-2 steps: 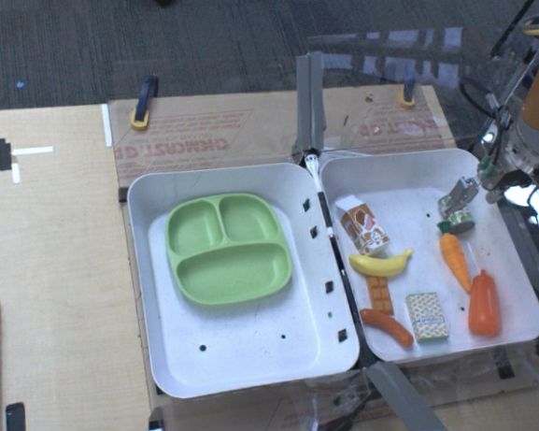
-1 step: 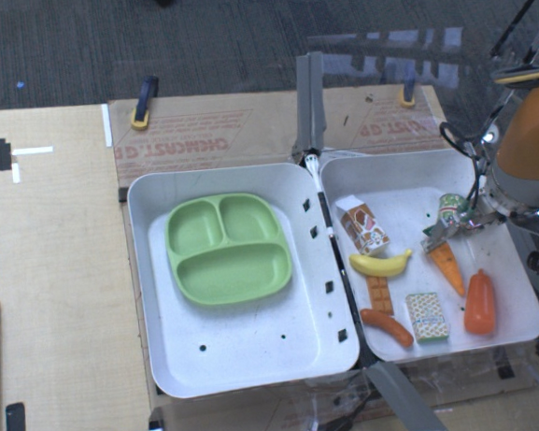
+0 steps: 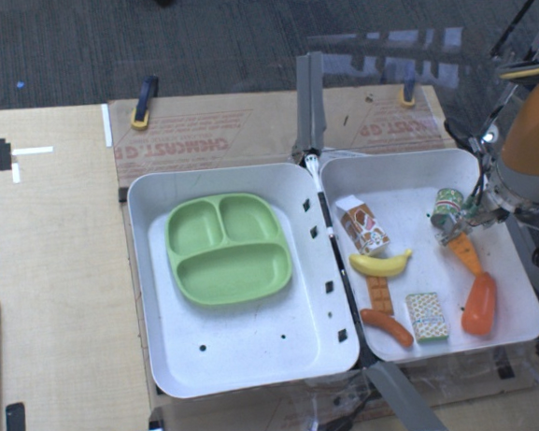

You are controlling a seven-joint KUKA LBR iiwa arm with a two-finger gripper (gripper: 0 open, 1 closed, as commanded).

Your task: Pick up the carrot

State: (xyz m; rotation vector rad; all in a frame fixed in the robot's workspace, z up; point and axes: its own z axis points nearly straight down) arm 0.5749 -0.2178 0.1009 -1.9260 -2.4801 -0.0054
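The carrot (image 3: 464,252) lies in the right bin (image 3: 528,328), not yet lifted. The gripper (image 3: 477,212) seems to sit at its top end; whether its jaws are parted I cannot tell. Sharing that bin: a banana (image 3: 382,264), sausage (image 3: 387,327), can (image 3: 448,205), small cartons. The left bin (image 3: 155,295) holds a green divided plate (image 3: 227,249).

Two white bins sit side by side on the table (image 3: 44,211). The left bin (image 3: 155,295) holds a green divided plate (image 3: 227,249). In the right bin (image 3: 407,184), the end effector (image 3: 474,213) hovers at the carrot's (image 3: 464,251) top, beside a can (image 3: 447,206), with a banana (image 3: 381,264) further left.
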